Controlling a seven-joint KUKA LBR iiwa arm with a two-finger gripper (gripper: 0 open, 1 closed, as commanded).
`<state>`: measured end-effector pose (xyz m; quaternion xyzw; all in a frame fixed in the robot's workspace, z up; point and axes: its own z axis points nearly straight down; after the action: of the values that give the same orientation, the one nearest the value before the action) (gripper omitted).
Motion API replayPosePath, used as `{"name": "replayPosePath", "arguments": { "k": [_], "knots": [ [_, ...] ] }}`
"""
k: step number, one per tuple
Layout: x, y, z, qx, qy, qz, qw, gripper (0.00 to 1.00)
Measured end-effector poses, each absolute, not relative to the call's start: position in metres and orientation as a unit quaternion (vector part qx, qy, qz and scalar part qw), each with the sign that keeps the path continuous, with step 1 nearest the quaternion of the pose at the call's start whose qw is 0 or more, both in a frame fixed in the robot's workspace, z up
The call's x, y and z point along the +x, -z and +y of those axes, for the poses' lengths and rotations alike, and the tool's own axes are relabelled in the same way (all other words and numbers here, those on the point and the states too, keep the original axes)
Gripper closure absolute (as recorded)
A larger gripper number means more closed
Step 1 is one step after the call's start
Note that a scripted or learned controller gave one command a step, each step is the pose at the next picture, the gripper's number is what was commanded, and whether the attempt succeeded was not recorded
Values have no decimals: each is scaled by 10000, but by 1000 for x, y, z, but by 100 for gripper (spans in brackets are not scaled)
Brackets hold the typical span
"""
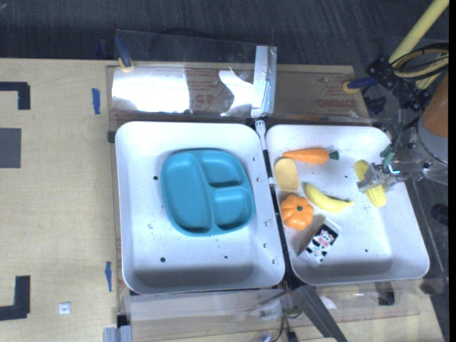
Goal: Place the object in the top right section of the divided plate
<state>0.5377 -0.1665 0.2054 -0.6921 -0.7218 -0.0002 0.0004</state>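
On the bench, two shallow white bins are sitting side by side: left bin [135, 212] and right bin [406, 251]. A blue divided plate [187, 191] is lying flat near the middle of the left bin, with one large section on its left and two smaller ones stacked on its right; all three sections are showing bare blue.

All loose items are lying in the right bin. A toy carrot [308, 155] is resting near the top, roughly horizontal. Just below it a pale yellow rounded piece [286, 174] is lying close to the dividing wall. An orange toy pumpkin [296, 211] is sitting below that, near the left end of a toy banana [326, 199]. A small black-and-white patterned block [322, 241] is lying tilted, lower in the bin.

The gripper [381, 175] is reaching in from the right and hanging low over the right side of the right bin, at a yellow corn cob [375, 189]. Contact between the two is unclear at this resolution. Cannot tell whether the fingers are apart or closed; they are blurring into the corn and the wrist hardware.
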Motion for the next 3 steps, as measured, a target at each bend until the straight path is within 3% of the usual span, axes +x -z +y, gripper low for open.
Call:
{"name": "replayPosePath", "arguments": {
  "k": [1, 2, 3],
  "knots": [
    [562, -331, -184, -7320, 32, -6813, -55, 100],
    [581, -440, -201, -7681, 22, -6403, -42, 100],
    [644, -433, -211, -7495, -8, -6620, -2, 100]
  ]
}}
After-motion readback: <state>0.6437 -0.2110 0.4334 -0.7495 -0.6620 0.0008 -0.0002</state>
